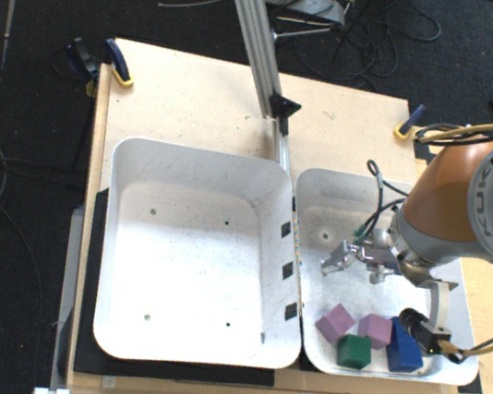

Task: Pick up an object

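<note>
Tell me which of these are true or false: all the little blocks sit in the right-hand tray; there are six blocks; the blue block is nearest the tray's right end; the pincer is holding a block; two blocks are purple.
1. All the small blocks lie in the right-hand shallow white bin. True.
2. There are six blocks. False: four show, a light purple block, a smaller purple block, a green block and a blue block.
3. The blue block lies furthest right of the four. True.
4. The pincer holds a block. False: it hangs above bare bin floor, apart from the blocks.
5. Two blocks are purple. True.
</note>
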{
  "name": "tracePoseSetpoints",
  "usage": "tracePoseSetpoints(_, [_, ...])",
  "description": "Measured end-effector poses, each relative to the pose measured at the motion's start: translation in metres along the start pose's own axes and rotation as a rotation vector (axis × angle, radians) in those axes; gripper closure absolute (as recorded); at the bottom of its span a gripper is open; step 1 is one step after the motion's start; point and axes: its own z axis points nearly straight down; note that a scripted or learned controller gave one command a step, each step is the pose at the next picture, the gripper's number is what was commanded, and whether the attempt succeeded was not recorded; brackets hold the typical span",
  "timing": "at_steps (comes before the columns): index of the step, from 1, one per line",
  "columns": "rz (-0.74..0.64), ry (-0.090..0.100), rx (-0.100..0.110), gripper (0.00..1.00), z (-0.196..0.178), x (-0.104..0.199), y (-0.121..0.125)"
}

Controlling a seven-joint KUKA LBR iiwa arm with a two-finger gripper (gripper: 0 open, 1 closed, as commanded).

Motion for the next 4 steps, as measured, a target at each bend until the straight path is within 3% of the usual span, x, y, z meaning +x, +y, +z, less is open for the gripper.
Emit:
tracePoseSetpoints(1, [0.000, -0.006, -0.019, 0.00, -0.128, -0.046, 0.035])
tracePoseSetpoints(2, [-0.010, 0.002, -0.003, 0.00, -0.076, 0.030, 0.012])
tracePoseSetpoints(3, [-0.008, 0.001, -0.004, 0.00, -0.078, 0.084, -0.065])
tracePoseSetpoints(4, [0.004, -0.006, -0.019, 0.00, -0.206, -0.002, -0.070])
